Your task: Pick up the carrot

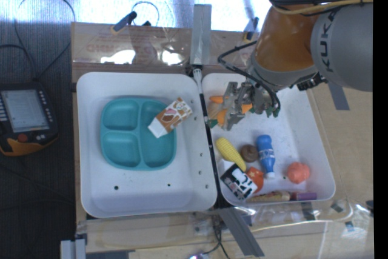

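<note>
The carrot [220, 114] is an orange piece lying in the upper left part of the right bin [315, 130], close to the wall between the two bins. My gripper [234, 108] hangs directly over it and hides its middle. Orange bits show on both sides of the gripper, one to the left and a small one to the right. The grey arm with its orange band [285, 39] reaches in from the upper right.
Lower in the right bin lie a yellow corn cob [230, 151], a brown lump [248, 153], a blue bottle [265, 154], a peach ball [297, 173], a black-and-white box [238, 184] and a purple pen [306, 196]. The left bin [97, 179] holds a teal divided plate [130, 142] with a small carton [170, 117].
</note>
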Tool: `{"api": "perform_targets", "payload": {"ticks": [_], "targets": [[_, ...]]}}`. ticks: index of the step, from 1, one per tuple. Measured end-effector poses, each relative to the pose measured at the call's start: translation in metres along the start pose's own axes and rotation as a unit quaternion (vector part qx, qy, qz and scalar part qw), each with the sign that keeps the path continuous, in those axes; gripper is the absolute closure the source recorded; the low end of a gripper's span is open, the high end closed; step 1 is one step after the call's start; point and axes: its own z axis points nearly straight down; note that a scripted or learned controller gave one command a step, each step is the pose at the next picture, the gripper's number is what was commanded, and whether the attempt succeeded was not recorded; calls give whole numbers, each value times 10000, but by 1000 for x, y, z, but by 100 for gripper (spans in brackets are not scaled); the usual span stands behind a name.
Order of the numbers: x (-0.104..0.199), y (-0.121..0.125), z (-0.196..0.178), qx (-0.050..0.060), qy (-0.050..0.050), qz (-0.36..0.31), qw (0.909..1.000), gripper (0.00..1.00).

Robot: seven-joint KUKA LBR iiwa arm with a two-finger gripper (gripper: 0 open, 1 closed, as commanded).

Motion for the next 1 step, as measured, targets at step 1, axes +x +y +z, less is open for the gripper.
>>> {"api": "perform_targets", "payload": {"ticks": [1], "targets": [[7, 60, 7, 15, 66, 1631, 9866, 100]]}}
